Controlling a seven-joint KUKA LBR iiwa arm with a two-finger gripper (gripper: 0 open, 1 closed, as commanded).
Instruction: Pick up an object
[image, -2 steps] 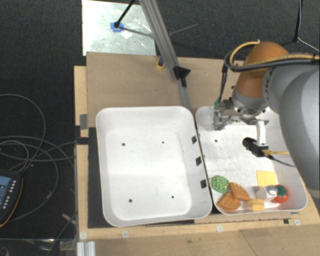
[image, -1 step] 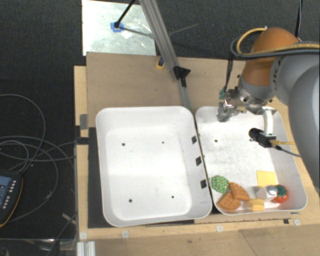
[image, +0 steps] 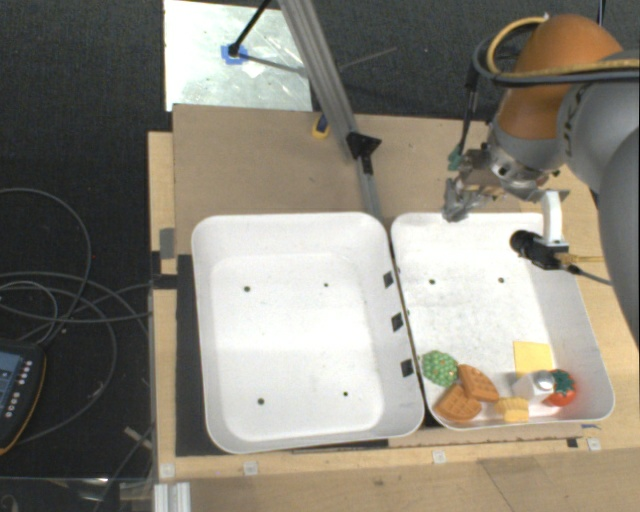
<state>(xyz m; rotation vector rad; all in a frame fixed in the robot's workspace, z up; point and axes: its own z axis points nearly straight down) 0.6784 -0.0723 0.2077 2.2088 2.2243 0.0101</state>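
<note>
From above we see the gripper (image: 457, 208) over the right bin's (image: 480, 290) far rim; whether it holds anything we cannot tell. Toys cluster in the near corner: green piece (image: 438, 367), waffle pieces (image: 467, 392), yellow block (image: 533, 355), red-and-green item (image: 560, 388), hard to identify.

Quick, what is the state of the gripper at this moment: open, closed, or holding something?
Gripper: cannot be told; it hangs over the far edge of the right bin, with nothing seen in it.
</note>
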